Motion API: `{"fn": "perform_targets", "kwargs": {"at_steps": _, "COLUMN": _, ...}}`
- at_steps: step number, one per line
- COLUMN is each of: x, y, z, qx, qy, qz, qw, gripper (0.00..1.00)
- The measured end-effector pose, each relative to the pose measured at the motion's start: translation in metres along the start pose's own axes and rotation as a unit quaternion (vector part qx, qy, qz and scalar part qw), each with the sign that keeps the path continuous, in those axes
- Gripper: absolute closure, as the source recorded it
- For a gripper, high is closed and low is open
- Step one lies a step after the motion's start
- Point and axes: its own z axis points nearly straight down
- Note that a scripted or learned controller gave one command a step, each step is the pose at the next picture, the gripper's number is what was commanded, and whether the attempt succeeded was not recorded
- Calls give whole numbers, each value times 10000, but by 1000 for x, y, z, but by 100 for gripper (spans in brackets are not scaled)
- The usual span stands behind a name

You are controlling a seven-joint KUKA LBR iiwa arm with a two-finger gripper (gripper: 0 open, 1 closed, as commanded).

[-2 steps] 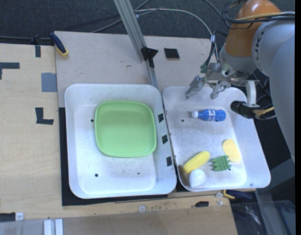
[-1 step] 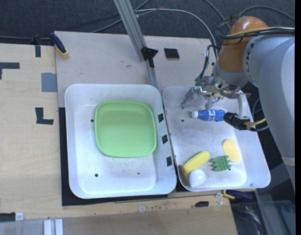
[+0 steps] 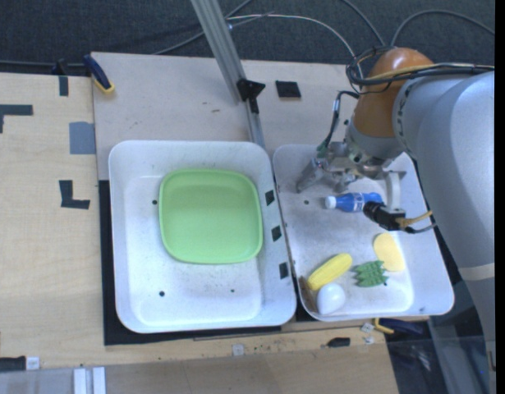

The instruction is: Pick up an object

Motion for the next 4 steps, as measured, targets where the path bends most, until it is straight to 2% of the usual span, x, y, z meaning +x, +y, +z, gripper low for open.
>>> {"fn": "perform_targets", "kwargs": {"at_steps": 1, "x": 0, "y": 1, "z": -12, "qx": -8, "qy": -2, "qz": -1, "qw": 10000, "gripper": 100}}
{"fn": "perform_targets", "kwargs": {"at_steps": 2, "x": 6, "y": -5, "z": -58, "qx": -25, "qy": 2, "qz": -1, "qw": 10000, "gripper": 100}}
{"fn": "perform_targets", "kwargs": {"at_steps": 4, "x": 3, "y": 5, "z": -145, "qx": -25, "qy": 0, "qz": 3, "qw": 10000, "gripper": 100}}
